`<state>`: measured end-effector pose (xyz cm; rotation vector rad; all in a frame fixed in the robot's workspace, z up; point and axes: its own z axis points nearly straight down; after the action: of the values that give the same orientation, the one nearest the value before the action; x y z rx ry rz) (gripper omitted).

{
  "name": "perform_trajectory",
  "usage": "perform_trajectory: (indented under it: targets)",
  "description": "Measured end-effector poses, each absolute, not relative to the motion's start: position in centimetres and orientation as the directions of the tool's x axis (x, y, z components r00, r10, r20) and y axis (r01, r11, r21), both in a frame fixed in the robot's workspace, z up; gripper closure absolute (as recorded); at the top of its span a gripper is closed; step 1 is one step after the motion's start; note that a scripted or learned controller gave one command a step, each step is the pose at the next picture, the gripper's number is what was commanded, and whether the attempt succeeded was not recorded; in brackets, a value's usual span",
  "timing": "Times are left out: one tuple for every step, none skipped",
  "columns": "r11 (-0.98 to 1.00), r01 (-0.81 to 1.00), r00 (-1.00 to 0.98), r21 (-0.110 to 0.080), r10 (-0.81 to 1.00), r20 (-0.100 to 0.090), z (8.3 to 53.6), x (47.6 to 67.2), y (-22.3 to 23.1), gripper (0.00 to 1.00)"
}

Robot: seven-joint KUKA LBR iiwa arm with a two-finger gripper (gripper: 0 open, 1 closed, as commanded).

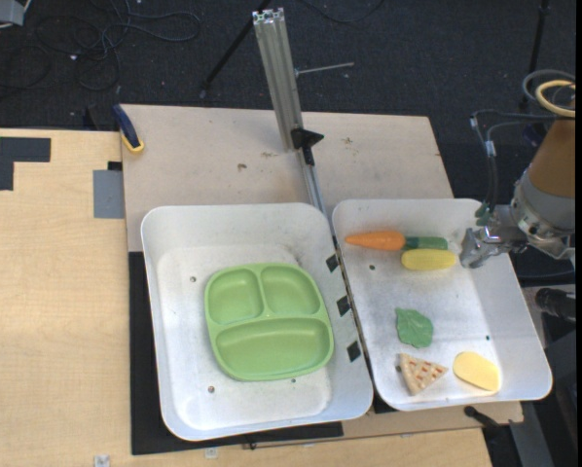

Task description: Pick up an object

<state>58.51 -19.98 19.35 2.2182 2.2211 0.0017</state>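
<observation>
The right bin (510,377) holds an orange carrot (375,240), a yellow corn cob with a green end (428,257), a green leafy piece (415,327), a pizza slice (420,373) and a yellow lemon-like piece (477,370). My gripper (474,247) hangs at that bin's far right edge, just right of the corn cob. Nothing shows between its fingers. The arm's grey wrist and orange band rise behind it at the right.
The left bin (164,290) carries a green divided plate (268,319). A metal post (279,76) stands behind the bins. A blue-and-yellow tool (128,129) lies on the board at the back left.
</observation>
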Motion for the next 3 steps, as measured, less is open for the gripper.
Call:
perform_trajectory:
  targets:
    - [0.002, 1.000, -0.002, 0.004, 1.000, -0.001, 24.4, 59.6, -20.1, 1.00]
    - [0.004, 1.000, -0.004, -0.003, 1.000, 0.002, 24.3, 58.2, -15.8, 1.00]
    - [0.004, 1.000, -0.004, -0.004, 1.000, 0.002, 23.1, 57.8, -10.1, 1.00]
